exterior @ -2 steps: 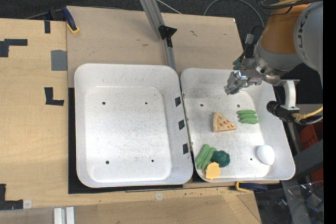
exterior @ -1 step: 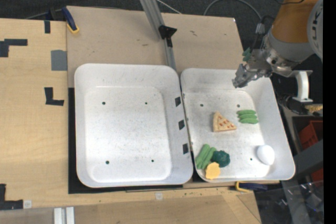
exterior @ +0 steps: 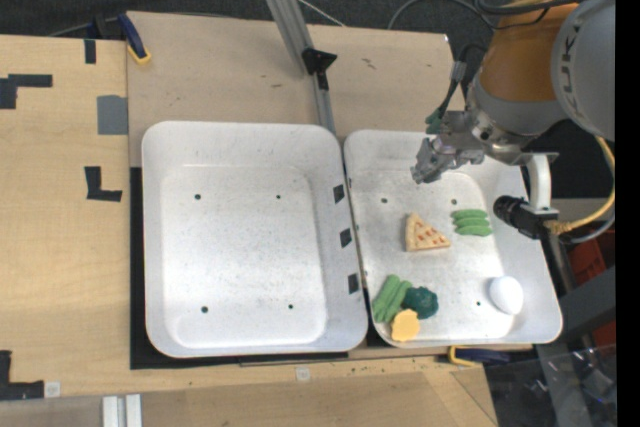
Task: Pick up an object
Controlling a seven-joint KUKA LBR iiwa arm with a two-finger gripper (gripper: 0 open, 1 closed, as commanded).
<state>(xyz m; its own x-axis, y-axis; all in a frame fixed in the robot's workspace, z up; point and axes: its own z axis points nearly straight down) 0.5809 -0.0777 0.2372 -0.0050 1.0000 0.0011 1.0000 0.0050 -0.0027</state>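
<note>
In the right bin [exterior: 375, 165] lie several toy foods. A tan wedge with red marks [exterior: 426, 235] sits near the middle. A green pea pod [exterior: 471, 222] lies to its right. At the front are a green bean bundle [exterior: 390, 297], a dark green piece [exterior: 422, 301] and a yellow piece [exterior: 405, 325]. A white egg [exterior: 505, 294] rests at the front right. My gripper [exterior: 426, 170] hangs over the far part of this bin, above and behind the wedge, with nothing visibly between its fingers.
The left bin [exterior: 160, 215] lies beside the right one, joined by black clips [exterior: 344, 237]. A slanted metal pole [exterior: 285, 10] rises behind the bins. A black cable fitting [exterior: 520, 213] juts over the right bin's right rim.
</note>
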